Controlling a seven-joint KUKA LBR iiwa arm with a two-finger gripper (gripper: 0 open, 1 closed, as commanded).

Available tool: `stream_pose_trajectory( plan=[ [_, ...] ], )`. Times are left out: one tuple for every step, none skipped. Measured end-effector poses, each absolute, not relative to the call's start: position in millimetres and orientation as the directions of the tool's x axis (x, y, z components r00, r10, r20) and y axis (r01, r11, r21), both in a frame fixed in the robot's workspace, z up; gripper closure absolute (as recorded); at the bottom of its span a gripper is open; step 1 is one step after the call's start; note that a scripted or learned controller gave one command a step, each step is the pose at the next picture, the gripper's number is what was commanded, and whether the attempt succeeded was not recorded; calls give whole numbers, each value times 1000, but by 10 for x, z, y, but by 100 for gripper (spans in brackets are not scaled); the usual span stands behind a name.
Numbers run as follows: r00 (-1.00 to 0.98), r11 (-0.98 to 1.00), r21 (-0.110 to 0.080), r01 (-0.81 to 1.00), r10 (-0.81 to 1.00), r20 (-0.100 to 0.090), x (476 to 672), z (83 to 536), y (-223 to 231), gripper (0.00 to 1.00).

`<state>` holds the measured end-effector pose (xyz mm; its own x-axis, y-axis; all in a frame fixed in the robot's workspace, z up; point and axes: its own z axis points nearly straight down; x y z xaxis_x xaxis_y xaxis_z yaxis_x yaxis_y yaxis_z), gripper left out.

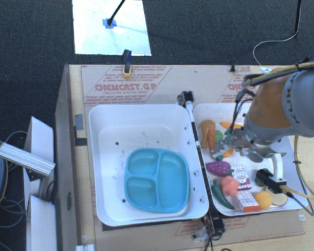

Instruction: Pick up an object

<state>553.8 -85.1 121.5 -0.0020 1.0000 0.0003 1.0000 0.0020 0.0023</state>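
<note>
The right bin (286, 143) holds a heap of toy food. An orange carrot-like piece (207, 129) lies at the bin's upper left, with a red piece (212, 141) beside it. A purple grape bunch (218, 168) lies lower down, above a reddish piece (229, 185) and a green vegetable (221, 196). My gripper (223, 146) is low in this bin, just right of the red piece and above the grapes. The grey wrist and orange band (267, 105) rise behind it. Nothing can be seen held.
The left bin (108, 129) carries a blue divided plate (158, 180). Along the right bin's bottom edge lie a pink box (247, 200), an orange ball (263, 198) and a tan disc (279, 199). A small printed box (240, 173) sits near the grapes.
</note>
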Motion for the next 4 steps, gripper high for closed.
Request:
stream_pose_trajectory(
  plan=[
    [-1,1,0,1000,1000,0,5414,850,-852,0],
    [-2,2,3,1000,1000,0,5426,958,-851,100],
    [-2,2,3,1000,1000,0,5426,957,-851,0],
    [-3,3,3,1000,1000,-1,6135,846,-1039,0]
  ],
)
